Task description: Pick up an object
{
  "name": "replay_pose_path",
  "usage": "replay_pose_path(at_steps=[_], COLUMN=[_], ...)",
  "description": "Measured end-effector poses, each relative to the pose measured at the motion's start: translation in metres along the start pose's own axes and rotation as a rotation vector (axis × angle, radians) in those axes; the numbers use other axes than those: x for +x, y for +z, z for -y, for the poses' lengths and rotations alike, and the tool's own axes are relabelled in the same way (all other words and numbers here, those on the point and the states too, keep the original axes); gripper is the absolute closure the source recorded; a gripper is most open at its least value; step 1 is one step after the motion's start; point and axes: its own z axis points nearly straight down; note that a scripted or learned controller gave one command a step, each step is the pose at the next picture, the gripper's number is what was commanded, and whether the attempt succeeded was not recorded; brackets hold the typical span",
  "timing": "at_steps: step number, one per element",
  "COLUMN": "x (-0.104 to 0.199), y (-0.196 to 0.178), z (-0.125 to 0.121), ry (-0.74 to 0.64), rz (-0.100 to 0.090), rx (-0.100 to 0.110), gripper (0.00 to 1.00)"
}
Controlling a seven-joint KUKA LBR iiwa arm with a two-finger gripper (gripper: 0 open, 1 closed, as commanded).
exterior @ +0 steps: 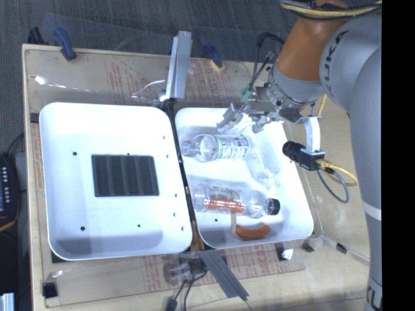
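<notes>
The right bin (295, 222) holds a clear plastic bottle (217, 148) lying on its side near the back. A second clear bottle with a black cap and orange label (237, 203) lies nearer the front. A small orange-red sausage-shaped piece (251, 230) rests by the front wall. My gripper (244, 120) hangs over the bin's back edge, just above the right end of the back bottle. Its two fingers stand apart, with nothing between them.
The left bin (58, 173) has a dark ribbed rectangular block (125, 175) at its middle. A metal post (177, 67) rises between the bins at the back. A black cylinder with a yellow cable (303, 154) hangs off the wrist over the right bin's right wall.
</notes>
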Motion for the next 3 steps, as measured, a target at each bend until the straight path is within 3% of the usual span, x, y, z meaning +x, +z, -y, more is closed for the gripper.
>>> replay_pose_path(at_steps=[1,2,3], x=[-0.041,-0.068,-0.068], y=[0.154,0.158,0.147], z=[-0.020,0.047,0.046], ry=[-0.092,-0.193,-0.198], rz=[0.000,-0.002,0.000], rx=[0.000,-0.004,-0.005], gripper=[0.00,0.00,1.00])
